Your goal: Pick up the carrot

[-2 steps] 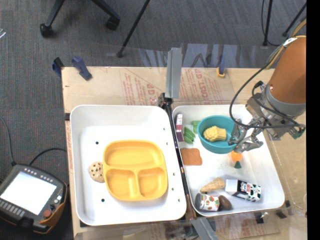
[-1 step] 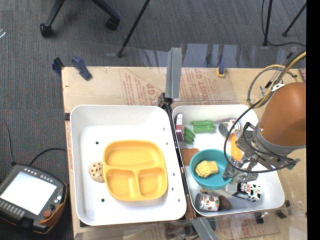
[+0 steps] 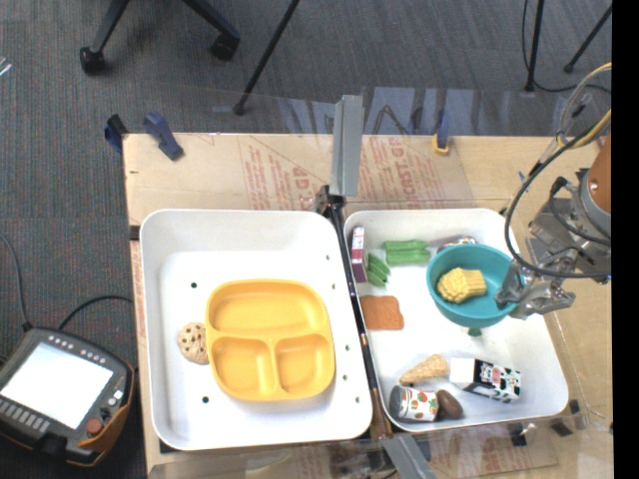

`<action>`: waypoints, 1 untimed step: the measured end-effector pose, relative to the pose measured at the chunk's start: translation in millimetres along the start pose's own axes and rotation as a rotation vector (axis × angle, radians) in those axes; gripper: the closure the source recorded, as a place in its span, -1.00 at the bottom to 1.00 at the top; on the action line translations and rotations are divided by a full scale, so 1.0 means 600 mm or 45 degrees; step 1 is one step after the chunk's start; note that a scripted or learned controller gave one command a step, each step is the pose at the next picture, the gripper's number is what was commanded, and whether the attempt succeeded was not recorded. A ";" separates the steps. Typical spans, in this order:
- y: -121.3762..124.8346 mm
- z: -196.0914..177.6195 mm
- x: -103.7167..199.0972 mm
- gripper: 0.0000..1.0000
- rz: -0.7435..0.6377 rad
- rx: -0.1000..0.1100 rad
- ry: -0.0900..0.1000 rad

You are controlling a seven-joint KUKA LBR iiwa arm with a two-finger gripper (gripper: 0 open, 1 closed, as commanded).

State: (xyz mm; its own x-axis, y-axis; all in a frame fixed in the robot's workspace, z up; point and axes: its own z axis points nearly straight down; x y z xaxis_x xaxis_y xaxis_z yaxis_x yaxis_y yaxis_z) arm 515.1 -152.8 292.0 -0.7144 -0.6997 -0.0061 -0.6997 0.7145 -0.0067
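The gripper (image 3: 527, 295) hangs at the right bin's (image 3: 555, 367) right edge, just beside the teal bowl (image 3: 477, 302) holding corn (image 3: 461, 284); whether it's open, I cannot tell. No carrot I can pick out for certain. Red lettering on the tabletop's (image 3: 230, 173) cardboard is unreadable. The left bin (image 3: 170, 238) carries a yellow tray (image 3: 270, 352) and a cookie (image 3: 193, 342).

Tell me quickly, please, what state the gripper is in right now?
Gripper: at the right rim of the teal bowl in the right bin; open or closed cannot be told, and nothing can be seen held in it.
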 end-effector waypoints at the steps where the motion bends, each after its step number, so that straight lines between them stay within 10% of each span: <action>1: -0.060 -0.018 0.064 1.00 -0.700 -0.016 -0.001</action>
State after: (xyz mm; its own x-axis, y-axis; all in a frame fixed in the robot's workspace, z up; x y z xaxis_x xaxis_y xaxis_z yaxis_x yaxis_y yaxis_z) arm 512.8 -205.1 302.9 -0.2433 -0.9699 -0.0056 -0.9699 0.2433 0.0026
